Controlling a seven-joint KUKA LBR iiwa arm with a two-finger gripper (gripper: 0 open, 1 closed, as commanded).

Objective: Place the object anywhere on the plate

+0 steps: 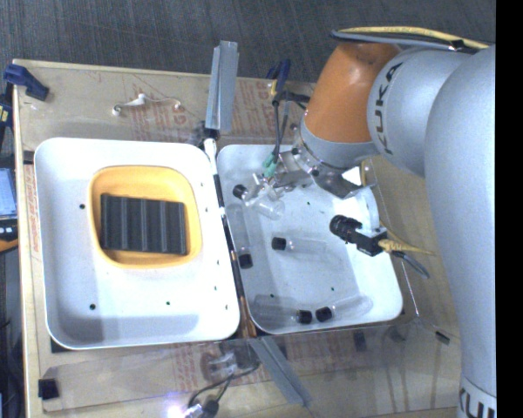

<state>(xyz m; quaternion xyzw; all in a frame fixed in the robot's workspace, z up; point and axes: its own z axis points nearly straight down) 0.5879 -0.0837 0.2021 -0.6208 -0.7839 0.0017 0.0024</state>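
Note:
A yellow plate (145,178) with rounded corners lies in the left bin (70,303). A dark grey ridged block (145,225) rests flat on it, filling most of its middle. My gripper (271,183) hangs over the far left corner of the right bin (379,299), well to the right of the plate and apart from the block. Cables and clear parts crowd around its tip. The orange band and grey wrist cover the far right part of that bin.
Small black pieces lie in the right bin: one near the middle (279,244), two at the front wall (313,316), one by the gripper (240,192). A black fitting (349,230) juts from the arm. A metal bar (220,85) stands behind the bins.

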